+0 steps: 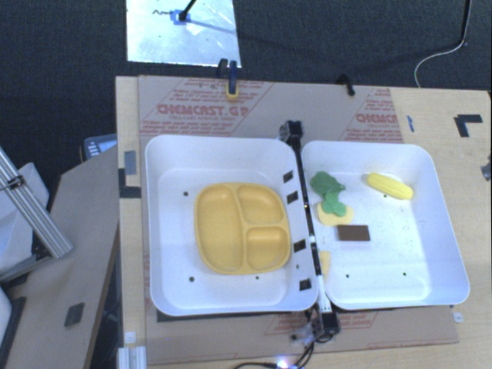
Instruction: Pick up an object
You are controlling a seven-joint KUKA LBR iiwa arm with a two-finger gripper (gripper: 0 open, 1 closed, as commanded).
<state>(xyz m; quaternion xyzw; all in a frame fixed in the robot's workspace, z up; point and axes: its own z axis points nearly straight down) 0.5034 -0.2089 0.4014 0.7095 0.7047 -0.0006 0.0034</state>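
On the worktop: two shallow white bins are set side by side on a tan worktop (430, 106) printed with red lettering, with a row of small black clips along the seam between them.
Room: dark carpet (323, 21) is seen beyond the worktop; a shiny metal sheet (181, 21) lies on it at the top, crossed by a thin dark rod, and a white cable (442, 52) curls at the upper right.
Left edge: a slanted metal rail (27, 206) and a lower tan surface are cut off by the frame.
Hard to make out: the red lettering is only partly legible; a small yellow piece (325, 263) by the seam is half hidden by the right bin's wall, and its kind cannot be told.
Jaws: their state cannot be told.
Left bin (165, 283): a yellow divided plate (242, 227) with three compartments lies flat near the middle.
Right bin (442, 267): a yellow corn cob (389, 185) lies toward the far side, well apart from the rest; a green leafy piece (329, 191) lies near the seam, touching a pale yellow flat piece (335, 215); a brown rectangular block (354, 234) lies just beside that piece.
Task object: the loose pieces are all in the right bin, resting on its floor.
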